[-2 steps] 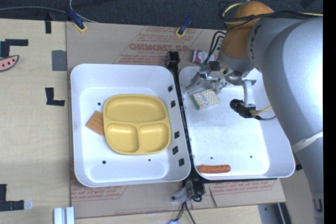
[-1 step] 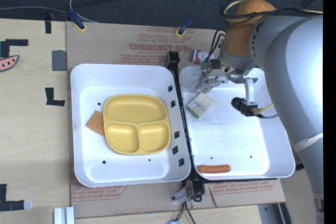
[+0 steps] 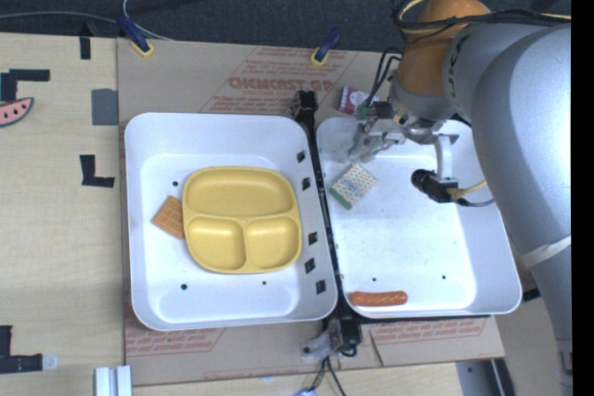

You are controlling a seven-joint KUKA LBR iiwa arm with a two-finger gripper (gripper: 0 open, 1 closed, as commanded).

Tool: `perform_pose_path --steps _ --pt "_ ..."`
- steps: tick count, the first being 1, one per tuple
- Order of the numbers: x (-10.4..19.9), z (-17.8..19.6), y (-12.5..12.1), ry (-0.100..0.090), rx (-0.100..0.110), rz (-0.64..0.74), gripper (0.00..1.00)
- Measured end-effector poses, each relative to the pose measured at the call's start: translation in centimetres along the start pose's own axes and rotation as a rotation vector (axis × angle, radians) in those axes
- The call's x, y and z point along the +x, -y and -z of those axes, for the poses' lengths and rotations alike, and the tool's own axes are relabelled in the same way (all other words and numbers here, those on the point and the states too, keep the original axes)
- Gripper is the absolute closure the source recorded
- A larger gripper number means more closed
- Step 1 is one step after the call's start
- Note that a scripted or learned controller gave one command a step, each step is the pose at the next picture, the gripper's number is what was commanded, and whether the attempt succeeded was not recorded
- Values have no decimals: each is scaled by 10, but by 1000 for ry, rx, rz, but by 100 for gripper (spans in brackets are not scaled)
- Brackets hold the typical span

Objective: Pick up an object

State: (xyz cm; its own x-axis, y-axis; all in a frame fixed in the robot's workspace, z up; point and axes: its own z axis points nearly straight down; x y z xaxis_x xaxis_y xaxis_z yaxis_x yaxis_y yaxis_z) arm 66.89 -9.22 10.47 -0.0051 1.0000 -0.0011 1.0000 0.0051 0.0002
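Over the right bin (image 3: 464, 283), near its upper left corner, I see the claw (image 3: 364, 146) hanging from the grey arm (image 3: 520, 144). I cannot tell its state from this angle. Just below it a small patterned packet (image 3: 353, 186) lies on the bin floor, close to the claw but whether touching I cannot tell. An orange carrot-like stick (image 3: 377, 298) lies along the near wall. In the left bin (image 3: 148, 292), a yellow divided tray (image 3: 243, 218) partly covers a tan cracker (image 3: 169, 218).
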Motion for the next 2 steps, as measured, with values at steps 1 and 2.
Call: perform_pose_path --steps 1,2 --pt "0 0 0 0 0 0 0" --pt "-28 -14 93 -2 -12 -4 0"
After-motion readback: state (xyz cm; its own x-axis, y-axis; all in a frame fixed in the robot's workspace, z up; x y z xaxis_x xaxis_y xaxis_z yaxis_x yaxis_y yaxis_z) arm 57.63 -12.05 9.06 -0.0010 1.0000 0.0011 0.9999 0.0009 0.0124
